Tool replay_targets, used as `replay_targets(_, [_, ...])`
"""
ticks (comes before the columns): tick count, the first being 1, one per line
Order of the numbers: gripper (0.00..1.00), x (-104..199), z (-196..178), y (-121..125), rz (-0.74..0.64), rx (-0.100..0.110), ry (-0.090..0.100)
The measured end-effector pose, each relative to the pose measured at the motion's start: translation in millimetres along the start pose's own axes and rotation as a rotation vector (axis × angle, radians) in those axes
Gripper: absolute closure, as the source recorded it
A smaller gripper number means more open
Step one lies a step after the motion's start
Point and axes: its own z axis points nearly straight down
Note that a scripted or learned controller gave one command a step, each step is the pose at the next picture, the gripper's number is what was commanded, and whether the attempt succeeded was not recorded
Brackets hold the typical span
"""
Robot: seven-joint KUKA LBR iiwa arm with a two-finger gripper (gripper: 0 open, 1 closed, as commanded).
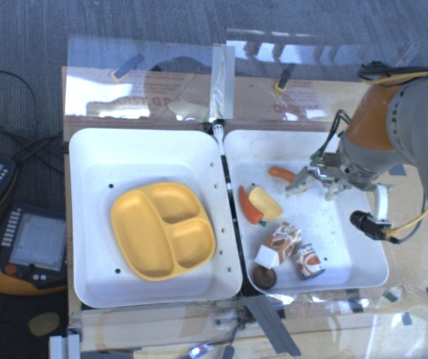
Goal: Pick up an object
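Presently the gripper hangs low over the right bin, its two fingers spread apart with nothing between them; one tip points toward a small orange piece, which lies just beside that tip at the far part of the right bin, contact not discernible. The grey arm with its orange band reaches in over the right bin's far right corner, a cable looping down along that bin's right wall. Nearer the divider side of the right bin: a yellow wedge resting against a red-orange pepper-like piece. Toward the right bin's near edge: a brown-and-white packet, a small white block touching it, a dark round item just below that, and a small can-like item lying on its side. Left of the right bin, the left bin holds a yellow divided tray, three compartments, sitting at an angle.
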Motion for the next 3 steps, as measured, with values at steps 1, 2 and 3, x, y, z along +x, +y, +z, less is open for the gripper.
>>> replay_targets(1, [0.0, 44, 16, -43, -0.026, -0.021, -0.006])
replay_targets(2, [0.0, 65, 17, -85, -0.152, -0.025, -0.008])
replay_targets(3, [1.0, 66, 10, -84, -0.152, -0.02, -0.003])
